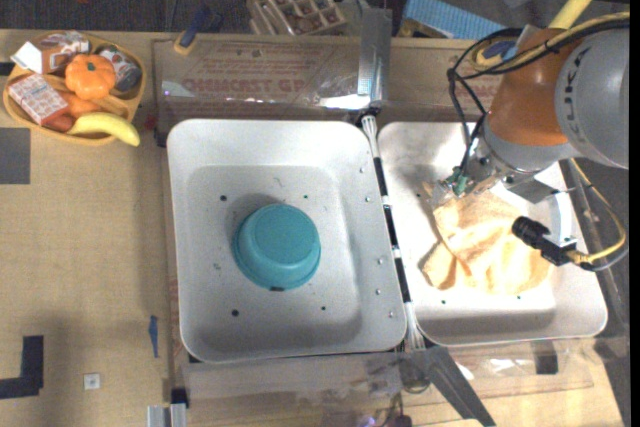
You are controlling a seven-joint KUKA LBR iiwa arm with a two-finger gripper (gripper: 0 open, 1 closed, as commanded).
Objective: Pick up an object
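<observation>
Claw (462, 181) over yellow cloth (480, 240), right bin (580, 315).
We cannot tell if claw is released or clenched; we should descend straight onto cloth's raised fold, w/ wide approach.

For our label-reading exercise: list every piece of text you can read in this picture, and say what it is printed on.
"KUKA", seen partly and sideways, on the grey arm.
Faint reddish lettering on the clear sheet behind the bins: too blurred to read.
Print on the small boxes in the fruit basket: too small to read.
</observation>
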